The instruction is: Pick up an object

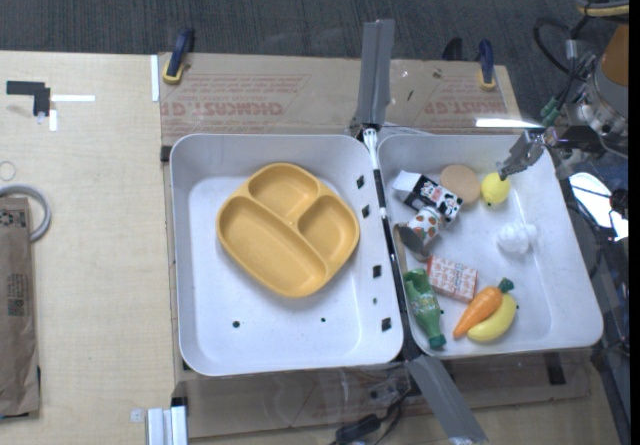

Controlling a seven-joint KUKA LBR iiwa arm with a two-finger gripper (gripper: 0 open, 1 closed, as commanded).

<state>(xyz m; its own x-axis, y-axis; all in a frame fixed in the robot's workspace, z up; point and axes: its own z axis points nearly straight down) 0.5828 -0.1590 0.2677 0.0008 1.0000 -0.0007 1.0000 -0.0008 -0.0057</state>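
Approach step, I judge: claw (517, 159) hangs near lemon (495, 189) in right bin (575, 233). I cannot tell its state; next, I'd lower onto 1 toy.

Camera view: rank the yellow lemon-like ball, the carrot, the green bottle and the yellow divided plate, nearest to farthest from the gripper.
From the gripper, at the right bin's far right:
1. Yellow ball, just below-left of the gripper.
2. Carrot, near edge of the right bin.
3. Green bottle, near-left corner of the right bin.
4. Yellow divided plate, in the left bin.
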